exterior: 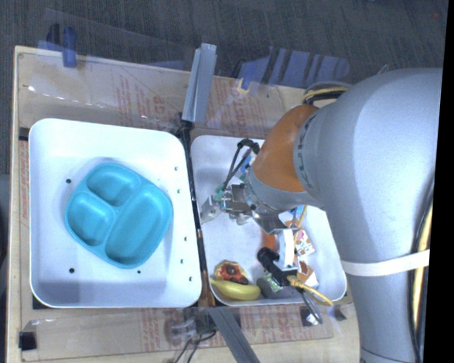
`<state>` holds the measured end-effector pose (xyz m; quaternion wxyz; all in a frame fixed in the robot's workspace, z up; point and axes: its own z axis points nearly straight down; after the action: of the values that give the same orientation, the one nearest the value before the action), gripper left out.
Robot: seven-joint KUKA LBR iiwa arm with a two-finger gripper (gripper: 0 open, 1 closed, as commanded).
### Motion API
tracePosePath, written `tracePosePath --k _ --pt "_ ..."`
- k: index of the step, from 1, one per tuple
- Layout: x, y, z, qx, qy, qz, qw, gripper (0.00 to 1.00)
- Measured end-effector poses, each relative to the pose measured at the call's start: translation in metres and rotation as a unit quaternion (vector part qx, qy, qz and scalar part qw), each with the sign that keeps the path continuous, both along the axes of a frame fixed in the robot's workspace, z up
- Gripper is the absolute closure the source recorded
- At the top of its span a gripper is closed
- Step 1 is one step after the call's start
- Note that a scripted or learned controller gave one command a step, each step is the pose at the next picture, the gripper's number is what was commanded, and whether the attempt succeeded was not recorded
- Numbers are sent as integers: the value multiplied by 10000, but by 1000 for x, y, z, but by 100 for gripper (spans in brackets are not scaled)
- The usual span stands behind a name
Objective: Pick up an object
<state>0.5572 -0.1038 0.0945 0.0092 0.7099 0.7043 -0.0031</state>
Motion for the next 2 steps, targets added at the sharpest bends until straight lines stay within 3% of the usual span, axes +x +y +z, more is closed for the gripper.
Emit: tracePosePath --k 2 --pt "97 1 -1 19 43 24 10000 0"
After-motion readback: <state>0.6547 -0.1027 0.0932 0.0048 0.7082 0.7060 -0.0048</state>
